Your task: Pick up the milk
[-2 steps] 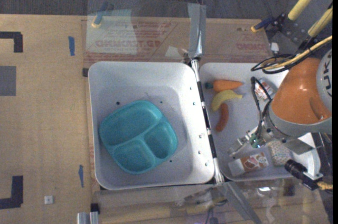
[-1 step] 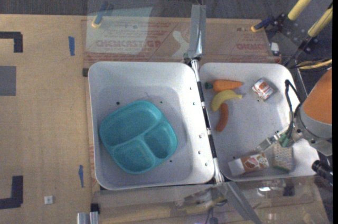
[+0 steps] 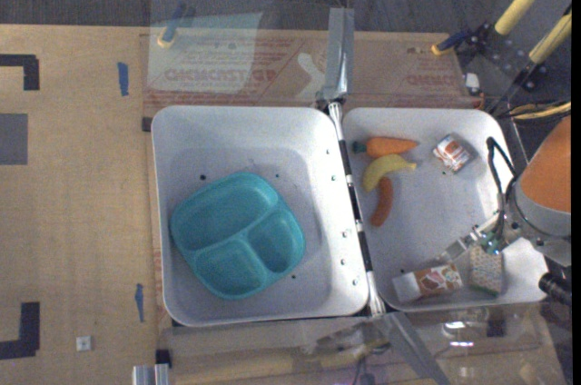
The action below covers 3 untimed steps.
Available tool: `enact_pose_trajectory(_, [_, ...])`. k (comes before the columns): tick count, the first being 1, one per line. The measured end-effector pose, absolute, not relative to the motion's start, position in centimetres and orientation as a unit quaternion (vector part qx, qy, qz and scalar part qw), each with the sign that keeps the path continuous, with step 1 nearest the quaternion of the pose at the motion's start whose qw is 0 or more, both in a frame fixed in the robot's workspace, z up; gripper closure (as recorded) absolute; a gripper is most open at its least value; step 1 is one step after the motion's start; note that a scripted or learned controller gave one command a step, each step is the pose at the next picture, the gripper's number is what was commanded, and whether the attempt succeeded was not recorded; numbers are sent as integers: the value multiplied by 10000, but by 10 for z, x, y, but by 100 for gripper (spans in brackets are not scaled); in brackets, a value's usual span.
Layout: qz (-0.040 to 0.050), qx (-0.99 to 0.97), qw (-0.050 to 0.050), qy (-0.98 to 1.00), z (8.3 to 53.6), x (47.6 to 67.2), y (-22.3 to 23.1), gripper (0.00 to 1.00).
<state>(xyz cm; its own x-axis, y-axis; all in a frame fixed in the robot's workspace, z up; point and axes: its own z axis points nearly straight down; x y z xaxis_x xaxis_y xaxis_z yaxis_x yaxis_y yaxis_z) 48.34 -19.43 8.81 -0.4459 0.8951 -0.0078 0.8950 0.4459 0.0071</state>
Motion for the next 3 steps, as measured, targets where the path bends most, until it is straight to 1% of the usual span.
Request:
enact_pose_trajectory(1, [-2,6713,13,7412,250,481,-166,0])
enact_pose_trajectory(2, [-3,6648,-5,7471,153,479,-132,0])
enact_pose_trajectory(3, [17,5972,18,8021,88,481,-128,0])
